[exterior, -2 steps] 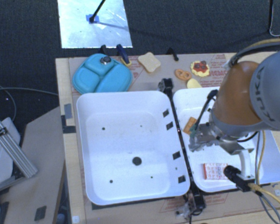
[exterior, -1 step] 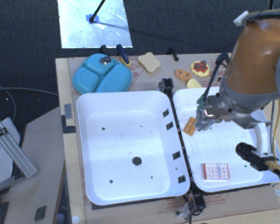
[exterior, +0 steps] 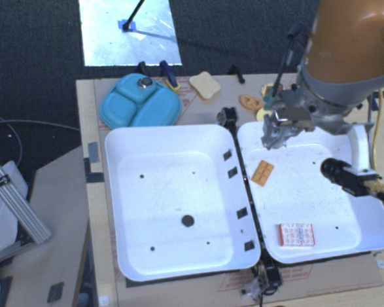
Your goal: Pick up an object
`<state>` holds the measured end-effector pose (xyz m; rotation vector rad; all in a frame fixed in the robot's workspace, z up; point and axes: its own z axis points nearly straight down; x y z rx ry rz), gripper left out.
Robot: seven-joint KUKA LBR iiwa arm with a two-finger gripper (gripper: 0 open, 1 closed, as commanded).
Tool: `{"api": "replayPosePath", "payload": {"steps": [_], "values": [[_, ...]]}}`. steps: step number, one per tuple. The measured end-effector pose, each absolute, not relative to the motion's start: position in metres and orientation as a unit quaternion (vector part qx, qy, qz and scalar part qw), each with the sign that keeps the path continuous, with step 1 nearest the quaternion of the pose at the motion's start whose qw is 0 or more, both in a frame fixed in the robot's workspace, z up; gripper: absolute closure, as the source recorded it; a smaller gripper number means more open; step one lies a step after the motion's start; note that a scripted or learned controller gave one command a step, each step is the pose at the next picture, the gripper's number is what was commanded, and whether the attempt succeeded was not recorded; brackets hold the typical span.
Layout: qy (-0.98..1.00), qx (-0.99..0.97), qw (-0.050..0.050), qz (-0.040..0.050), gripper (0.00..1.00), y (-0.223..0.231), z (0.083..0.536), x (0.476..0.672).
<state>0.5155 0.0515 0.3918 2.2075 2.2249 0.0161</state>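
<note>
In the right bin (exterior: 355,236) lie a small orange waffle-like block (exterior: 263,173) near its left wall and a red-and-white patterned square packet (exterior: 296,234) near its front. My gripper (exterior: 274,137) hangs over the bin's far left part, up and to the right of the orange block. Nothing shows between its fingers. A small dark disc (exterior: 187,220) lies in the left bin (exterior: 140,251).
Behind the bins sit a blue compartment tray (exterior: 140,103), a toast-shaped piece (exterior: 204,85), an orange pretzel shape (exterior: 251,102) and a yellow item (exterior: 267,90). A black cylinder (exterior: 344,173) juts from the arm over the right bin. A metal frame (exterior: 12,201) stands at left.
</note>
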Motion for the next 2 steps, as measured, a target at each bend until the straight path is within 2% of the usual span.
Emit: {"api": "replayPosePath", "payload": {"steps": [1, 2], "values": [[0.710, 0.704, 0.002, 0.0036, 1.00, 0.103, 0.428, 0.534], [0.710, 0.704, -0.002, -0.0025, 1.00, 0.134, 0.339, 0.547]]}}
